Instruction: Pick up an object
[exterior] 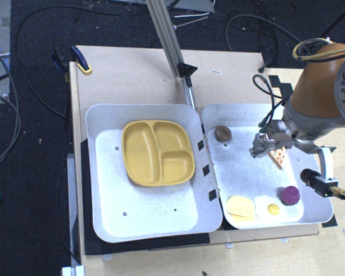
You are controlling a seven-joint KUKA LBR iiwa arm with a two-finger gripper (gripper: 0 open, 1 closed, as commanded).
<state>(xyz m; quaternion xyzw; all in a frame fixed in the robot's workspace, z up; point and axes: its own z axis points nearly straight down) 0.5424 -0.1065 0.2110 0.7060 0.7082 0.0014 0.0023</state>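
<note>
Objs: 5 (288, 195), 1 tray (158, 152)

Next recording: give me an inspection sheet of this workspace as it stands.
Surface: wooden bench bearing two white bins, left bin and right bin.
Job's things: yellow divided plate in left bin; brown donut, pizza slice, purple ball, fried egg, pale yellow slice in right bin.
Clutter: blue-and-yellow clamp at bench corner.
Grippers: pincer over right bin beside the pizza slice.
Cables: black cables on the floor.
Surroundings: dark floor, metal pole.
</note>
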